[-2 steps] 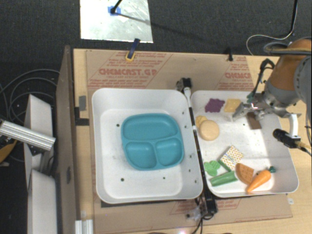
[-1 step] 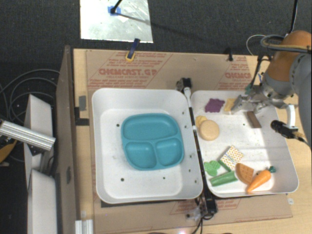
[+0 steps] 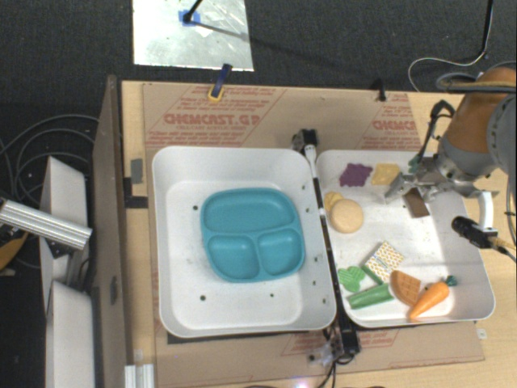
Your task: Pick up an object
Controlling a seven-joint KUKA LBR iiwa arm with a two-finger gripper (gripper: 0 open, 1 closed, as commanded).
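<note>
— So, where do the pickable things lie?
— All in the right-hand shallow white bin (image 3: 483, 297). A flat purple piece (image 3: 355, 174) and a pale yellow piece (image 3: 385, 173) sit side by side at its far edge; a round beige bun-like item (image 3: 347, 216) lies near the inner wall. Toward the near edge are a small checkered card (image 3: 384, 259), a green toy vegetable (image 3: 365, 289), a brown waffle-patterned piece (image 3: 405, 285) and an orange carrot (image 3: 432, 297), close together.
— And the end effector (image 3: 412, 192)?
— It hangs over the far part of that bin, just right of the yellow piece, below the grey arm with its orange band (image 3: 477, 132). A brownish bit shows at its tip, but I cannot tell whether anything is gripped, nor how its tip is set.
— What else?
— The left white bin (image 3: 174, 217) holds a teal three-compartment tray (image 3: 250, 233). Both bins rest on the cardboard-covered surface (image 3: 242, 111).
</note>
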